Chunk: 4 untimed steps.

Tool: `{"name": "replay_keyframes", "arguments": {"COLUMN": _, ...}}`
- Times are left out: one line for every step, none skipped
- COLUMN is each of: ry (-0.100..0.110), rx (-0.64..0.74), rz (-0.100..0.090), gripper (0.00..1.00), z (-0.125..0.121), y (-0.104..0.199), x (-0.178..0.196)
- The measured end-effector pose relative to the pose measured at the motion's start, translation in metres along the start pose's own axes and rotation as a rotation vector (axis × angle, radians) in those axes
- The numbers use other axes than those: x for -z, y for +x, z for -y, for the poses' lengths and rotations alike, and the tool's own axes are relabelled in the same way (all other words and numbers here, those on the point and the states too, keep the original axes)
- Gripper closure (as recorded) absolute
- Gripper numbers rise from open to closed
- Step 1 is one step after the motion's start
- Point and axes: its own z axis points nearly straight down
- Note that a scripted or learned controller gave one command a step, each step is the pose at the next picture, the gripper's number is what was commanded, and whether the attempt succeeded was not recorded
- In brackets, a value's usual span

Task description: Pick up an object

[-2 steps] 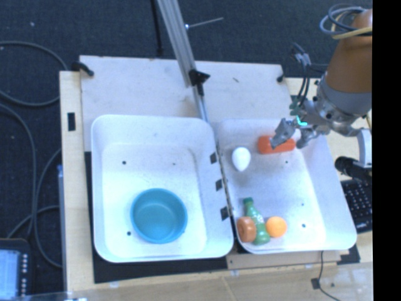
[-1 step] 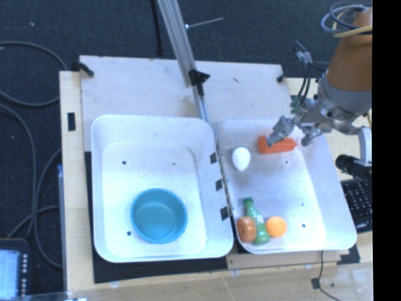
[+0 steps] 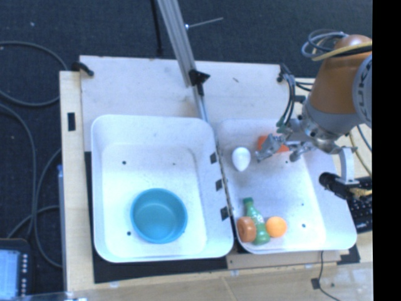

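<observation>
Bottom-corner fruit (image 3: 276, 226) sits apart; pincer (image 3: 280, 148) perhaps over something orange (image 3: 262, 142).

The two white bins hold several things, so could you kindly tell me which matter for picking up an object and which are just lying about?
For the job:
- two-finger gripper
- orange thing under the gripper
- white egg-shaped object
- green bottle
- orange ball
- brown rounded object

Lying about:
- blue round bowl
- slanted metal rail

A pale wooden bench (image 3: 144, 80) stands on dark, perhaps carpeted floor (image 3: 75, 17); black cables (image 3: 25, 124) trail at nine o'clock.
</observation>
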Motion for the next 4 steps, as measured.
{"name": "replay_keyframes", "arguments": {"ry": 0.0, "rx": -0.005, "rz": -0.001, "gripper": 0.0, "z": 0.005, "y": 0.008, "x": -0.056}}
{"name": "replay_keyframes", "arguments": {"ry": -0.002, "rx": -0.006, "rz": 0.0, "gripper": 0.0, "z": -0.004, "y": 0.007, "x": -0.105}}
{"name": "replay_keyframes", "arguments": {"ry": -0.009, "rx": -0.013, "rz": -0.003, "gripper": 1.0, "z": -0.006, "y": 0.007, "x": -0.089}}
{"name": "replay_keyframes", "arguments": {"ry": -0.014, "rx": 0.011, "rz": -0.003, "gripper": 1.0, "z": -0.009, "y": 0.016, "x": -0.03}}
